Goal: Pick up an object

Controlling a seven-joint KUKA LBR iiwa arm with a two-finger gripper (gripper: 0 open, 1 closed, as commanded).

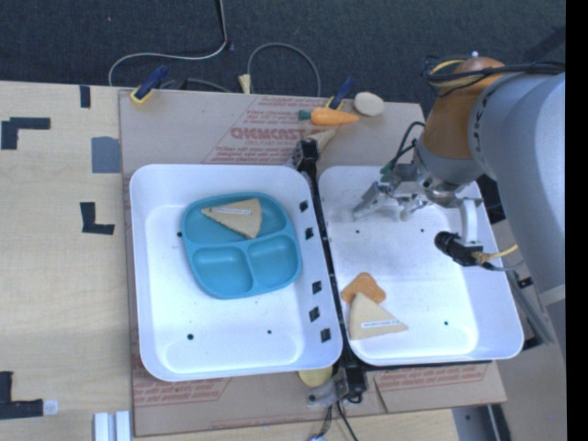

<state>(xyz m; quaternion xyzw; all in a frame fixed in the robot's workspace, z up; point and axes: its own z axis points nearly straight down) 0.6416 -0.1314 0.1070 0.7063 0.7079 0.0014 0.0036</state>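
The hand point(386, 198) hovers over the far part of the right bin point(487, 338), fingers spread open, holding nothing. Well nearer in that bin, an orange wedge point(365, 288) touches a tan sandwich triangle point(371, 319) beside the bin's left wall.

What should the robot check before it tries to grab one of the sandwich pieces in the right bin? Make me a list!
1. Something to grab in the right bin: ok. A pale wedge and an orange piece lie near its left wall.
2. Pieces free to lift: not ok. The two touch, and the orange one overlaps the wedge's top.
3. Hand above a piece: not ok. It sits at the bin's far end, away from both.
4. Hand carrying nothing: ok. Nothing shows between its fingers.
5. Fingers open enough: cannot tell.
6. Path to the pieces: ok. Bare bin floor lies between.
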